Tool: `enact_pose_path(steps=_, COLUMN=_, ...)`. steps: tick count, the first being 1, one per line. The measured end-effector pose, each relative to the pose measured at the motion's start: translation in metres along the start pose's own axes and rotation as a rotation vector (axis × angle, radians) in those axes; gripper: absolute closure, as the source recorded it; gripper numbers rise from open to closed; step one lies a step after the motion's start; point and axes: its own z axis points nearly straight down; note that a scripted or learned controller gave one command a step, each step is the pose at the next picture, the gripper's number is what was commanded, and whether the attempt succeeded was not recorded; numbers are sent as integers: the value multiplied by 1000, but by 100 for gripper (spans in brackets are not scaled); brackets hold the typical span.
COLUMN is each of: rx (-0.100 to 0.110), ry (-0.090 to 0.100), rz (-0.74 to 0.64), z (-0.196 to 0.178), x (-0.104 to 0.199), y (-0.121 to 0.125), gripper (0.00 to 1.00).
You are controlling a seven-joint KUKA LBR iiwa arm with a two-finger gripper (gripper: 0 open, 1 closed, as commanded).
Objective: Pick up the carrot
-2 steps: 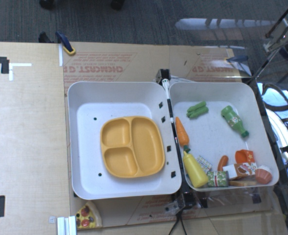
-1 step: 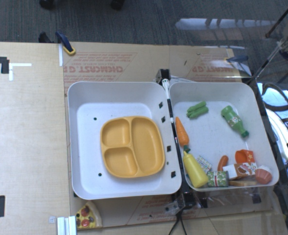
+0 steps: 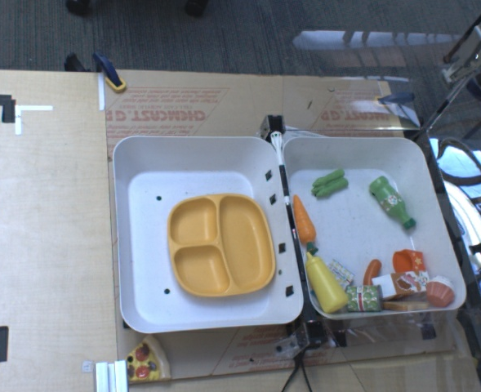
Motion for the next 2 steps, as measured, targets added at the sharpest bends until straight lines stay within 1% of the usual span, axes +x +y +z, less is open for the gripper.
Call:
enact_pose_path(steps=1, rx=1, ry=-3, rz=-4, z=-8, x=0, y=2, gripper=100)
enact_pose_path(steps=2, rx=1, ry=-3, rz=-4, z=-8, x=0, y=2, gripper=0)
